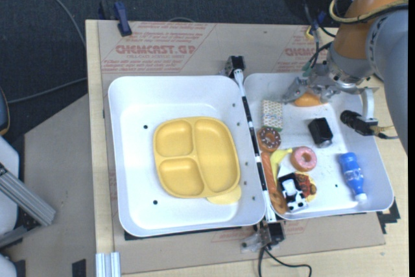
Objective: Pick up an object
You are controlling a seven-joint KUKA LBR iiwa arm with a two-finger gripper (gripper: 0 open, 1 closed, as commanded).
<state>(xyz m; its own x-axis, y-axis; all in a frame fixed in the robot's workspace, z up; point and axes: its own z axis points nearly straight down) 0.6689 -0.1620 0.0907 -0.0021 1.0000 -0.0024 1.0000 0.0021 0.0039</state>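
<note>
Start with the bench (162,42): you see it carrying two white bins side by side. The left bin (130,113), well away from the jaws, holds a yellow divided plate (194,157) near its middle. The right bin (376,185) sits under the arm (379,23), which comes in from the right with its orange band above the wrist.

The gripper (310,91) is low over the far end of that bin, and an orange object (307,100) shows right beneath the jaws; you cannot tell whether the jaws are open or closed, or whether they grip it.

Toward the near side of the jaws lie a black block (320,131), a patterned white packet (272,113), a blue bottle (353,175), a pink doughnut (303,158) and a brown doughnut (269,137). Farther still, by the near rim, you find a black-and-white toy (291,191).
</note>
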